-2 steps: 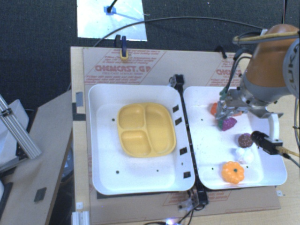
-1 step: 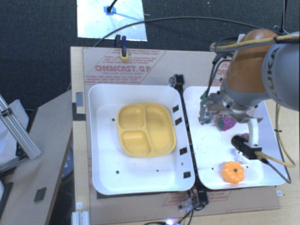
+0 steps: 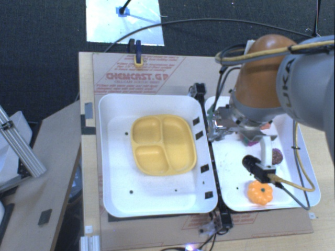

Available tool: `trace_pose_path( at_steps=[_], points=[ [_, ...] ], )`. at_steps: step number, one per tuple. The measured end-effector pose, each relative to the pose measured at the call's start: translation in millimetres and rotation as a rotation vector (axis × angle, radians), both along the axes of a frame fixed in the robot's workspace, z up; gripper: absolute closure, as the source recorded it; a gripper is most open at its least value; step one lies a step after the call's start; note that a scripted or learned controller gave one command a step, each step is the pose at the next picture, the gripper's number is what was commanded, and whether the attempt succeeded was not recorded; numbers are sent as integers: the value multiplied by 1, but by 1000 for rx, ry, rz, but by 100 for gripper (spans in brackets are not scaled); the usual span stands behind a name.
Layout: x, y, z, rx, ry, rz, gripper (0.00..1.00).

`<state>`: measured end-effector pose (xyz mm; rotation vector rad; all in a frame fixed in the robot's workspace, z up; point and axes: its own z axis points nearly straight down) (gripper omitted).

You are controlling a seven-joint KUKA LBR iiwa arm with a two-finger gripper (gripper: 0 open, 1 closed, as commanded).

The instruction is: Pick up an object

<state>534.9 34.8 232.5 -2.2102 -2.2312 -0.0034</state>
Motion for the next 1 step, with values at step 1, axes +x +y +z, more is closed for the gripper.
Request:
trace_pose_path(
  at_steps=[1],
  points=[
    [-11, 52, 7, 0, -1, 1, 100]
  ],
)
